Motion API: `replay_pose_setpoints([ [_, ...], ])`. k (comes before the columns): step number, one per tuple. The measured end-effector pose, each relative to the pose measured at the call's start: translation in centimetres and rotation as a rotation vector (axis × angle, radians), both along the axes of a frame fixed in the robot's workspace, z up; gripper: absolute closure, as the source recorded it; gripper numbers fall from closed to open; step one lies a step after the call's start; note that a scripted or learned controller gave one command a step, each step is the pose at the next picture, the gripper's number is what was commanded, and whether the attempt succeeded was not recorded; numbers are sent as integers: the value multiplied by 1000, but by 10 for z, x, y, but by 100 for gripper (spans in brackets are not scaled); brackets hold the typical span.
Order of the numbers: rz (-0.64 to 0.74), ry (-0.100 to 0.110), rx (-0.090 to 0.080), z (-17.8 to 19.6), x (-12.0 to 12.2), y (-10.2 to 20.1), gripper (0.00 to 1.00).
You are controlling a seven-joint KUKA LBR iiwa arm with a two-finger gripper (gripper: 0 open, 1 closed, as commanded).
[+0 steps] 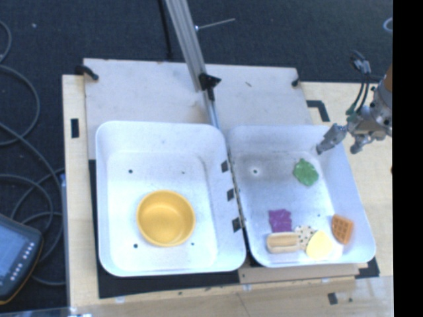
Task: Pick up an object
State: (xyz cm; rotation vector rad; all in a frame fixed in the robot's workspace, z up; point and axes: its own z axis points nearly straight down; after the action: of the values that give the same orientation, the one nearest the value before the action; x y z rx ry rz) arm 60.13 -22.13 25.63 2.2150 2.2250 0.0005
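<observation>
Two shallow white bins sit side by side on a pale wooden bench (76, 197), each a smooth, rounded-corner plastic tray with a faintly speckled floor. The left bin (112, 144) holds a single yellow bowl (166, 217), round, glossy and deep-sided, lying in the lower middle of its floor. The right bin (264, 144) carries a cluster of small objects. A green object (305, 172), lumpy and irregular in outline, lies alone in the upper right part of this bin. Along the lower edge, from left to right, lie a purple block (279, 220) with a knobbly top, a tan roll-shaped piece (283, 243) with rounded ends, a small white spotted piece (304, 234), a pale yellow disc (320, 246) with a soft matte face, and an orange waffle-textured piece (342, 228) resting against the right wall.

The gripper (344, 137) appears at the right of the frame, above the upper right corner of the right bin, well apart from the green object and from the cluster below. Its grey metal fingers (328, 141) splay apart in a released stance, with nothing between them. Dark cables loop above the wrist.

A ribbed aluminium bar (187, 35) runs diagonally from the top of the frame down to the gap between the bins. Black cables (20, 137) curl over the dark floor at the left, and a tablet-like device (14, 253) lies at the lower left corner.
</observation>
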Motion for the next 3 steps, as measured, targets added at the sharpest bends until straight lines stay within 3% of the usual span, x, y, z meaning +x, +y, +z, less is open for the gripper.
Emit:
replay_pose_setpoints([
  [1, 1, 1, -1, 0, 0, 0, 0],
  [3, -4, 7, -1, -120, 3, 5, 0],
])
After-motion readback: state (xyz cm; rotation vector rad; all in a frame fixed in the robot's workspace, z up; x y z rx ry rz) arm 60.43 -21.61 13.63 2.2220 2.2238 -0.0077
